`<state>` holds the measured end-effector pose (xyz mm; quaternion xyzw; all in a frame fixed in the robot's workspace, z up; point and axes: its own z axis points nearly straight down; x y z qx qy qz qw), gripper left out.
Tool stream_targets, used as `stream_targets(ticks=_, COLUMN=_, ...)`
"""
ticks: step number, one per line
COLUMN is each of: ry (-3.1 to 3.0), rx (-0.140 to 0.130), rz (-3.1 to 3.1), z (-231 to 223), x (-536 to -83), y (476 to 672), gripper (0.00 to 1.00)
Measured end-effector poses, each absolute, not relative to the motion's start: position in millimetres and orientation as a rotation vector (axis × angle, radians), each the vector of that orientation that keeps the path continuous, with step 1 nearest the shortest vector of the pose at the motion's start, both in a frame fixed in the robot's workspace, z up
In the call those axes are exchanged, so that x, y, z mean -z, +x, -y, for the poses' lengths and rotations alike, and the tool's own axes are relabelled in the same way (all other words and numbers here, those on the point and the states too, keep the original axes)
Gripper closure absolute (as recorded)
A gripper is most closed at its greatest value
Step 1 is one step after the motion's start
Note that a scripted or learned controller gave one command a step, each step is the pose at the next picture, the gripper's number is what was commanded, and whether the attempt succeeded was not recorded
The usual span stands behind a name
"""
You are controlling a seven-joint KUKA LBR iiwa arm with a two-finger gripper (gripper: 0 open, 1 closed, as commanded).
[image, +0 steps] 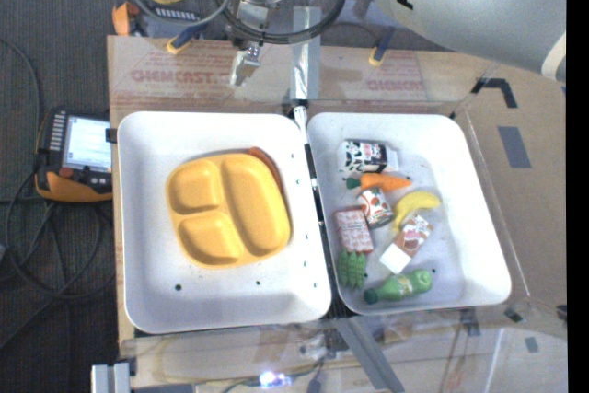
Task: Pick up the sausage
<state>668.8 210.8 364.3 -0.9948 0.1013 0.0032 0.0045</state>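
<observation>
Pincer: above the bench beyond the 2 bins, near the left bin's far edge; cannot tell its state.
Sausage: reddish-brown sliver in left bin, tucked under the far right edge of the yellow tray.
Right bin: carrot, banana.

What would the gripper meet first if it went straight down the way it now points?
Probably the cardboard sheet behind the bin holding the yellow plate, not the bin itself. The gripper hangs over that strip, though its height is hard to judge.
</observation>
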Motion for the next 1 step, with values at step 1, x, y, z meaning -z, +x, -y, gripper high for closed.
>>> stream_targets(ticks=1, ry=-3.118, rx=-0.011, rz=-0.317, z=-234.7, x=-360.1, y=668.7, gripper=1.00)
